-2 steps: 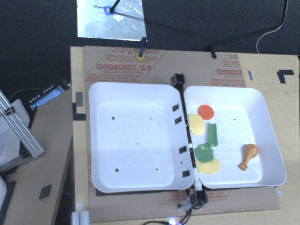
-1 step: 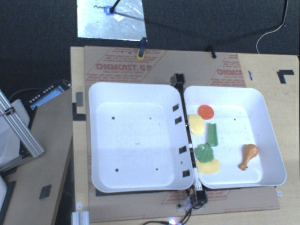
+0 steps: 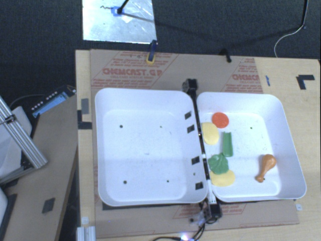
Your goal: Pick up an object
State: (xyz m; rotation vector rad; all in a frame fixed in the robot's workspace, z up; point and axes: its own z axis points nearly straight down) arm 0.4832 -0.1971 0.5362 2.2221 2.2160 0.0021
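Wiring (image 3: pixel 209 214) bunched at the near edge, below the seam between the 2 white bins. Beside the left bin (image 3: pixel 103 144), the right bin (image 3: pixel 287 129) held 6 toy foods: a pale yellow piece (image 3: pixel 210 133) by the seam, a green leafy piece (image 3: pixel 218 161) touching a yellow piece (image 3: pixel 222 178), a red disc (image 3: pixel 219 119), a green stick (image 3: pixel 227 144), and an orange drumstick (image 3: pixel 265 167) well apart to the right.

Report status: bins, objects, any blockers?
Six objects in right bin: red disc, drumstick, green stick. None lifted. Approach from above unobstructed.
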